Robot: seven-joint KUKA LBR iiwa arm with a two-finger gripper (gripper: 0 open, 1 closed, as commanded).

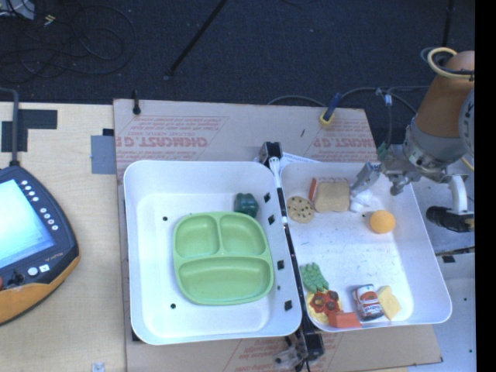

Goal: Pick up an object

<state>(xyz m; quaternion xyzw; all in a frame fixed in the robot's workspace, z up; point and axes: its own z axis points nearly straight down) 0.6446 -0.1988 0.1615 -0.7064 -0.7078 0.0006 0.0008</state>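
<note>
Camera view: gripper [382, 178] hangs over right bin's [434, 285] far edge, fingers spread, grasping nothing. Orange ball [381, 222] sits just below it, likely target. White lump [362, 201] and bread slice [332, 196] lie left, apart.

Robot lab: teach pendant [31, 242], floor cables [85, 37], cardboard-topped bench [194, 134] w/ bins [147, 208].

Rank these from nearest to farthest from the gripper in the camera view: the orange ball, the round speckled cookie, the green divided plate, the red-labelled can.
1. Orange ball, right bin, just below the gripper.
2. Round speckled cookie, right bin's left side.
3. Red-labelled can, right bin's near edge.
4. Green divided plate, left bin, farthest.
</note>
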